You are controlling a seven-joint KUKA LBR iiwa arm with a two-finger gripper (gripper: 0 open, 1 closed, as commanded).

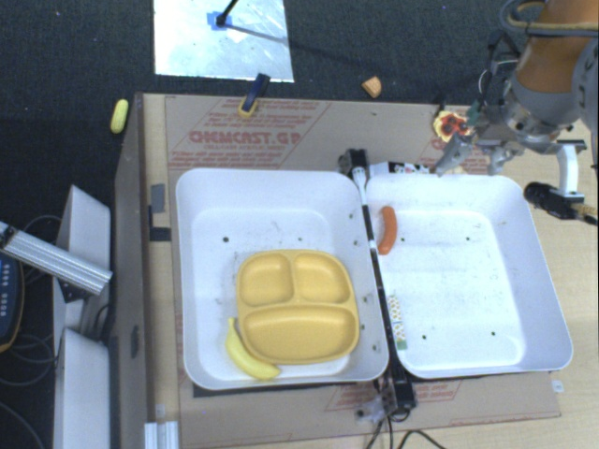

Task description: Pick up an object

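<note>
Left bin [201, 251] holds a yellow divided plate [297, 305] with a banana [245, 354] at its 7 o'clock. Right bin [524, 251] holds an orange carrot [386, 229] by the divider. Gripper [475, 154] hovers at the carrot's 2 o'clock, fingers spread, empty — likely the approach step; next, descend over a target.

I see my gripper [475, 154] above the right bin's [524, 344] far rim, an orange sausage [386, 229] by its left wall, and a yellow tray [298, 307] and banana [245, 353] in the left bin [201, 251].
</note>
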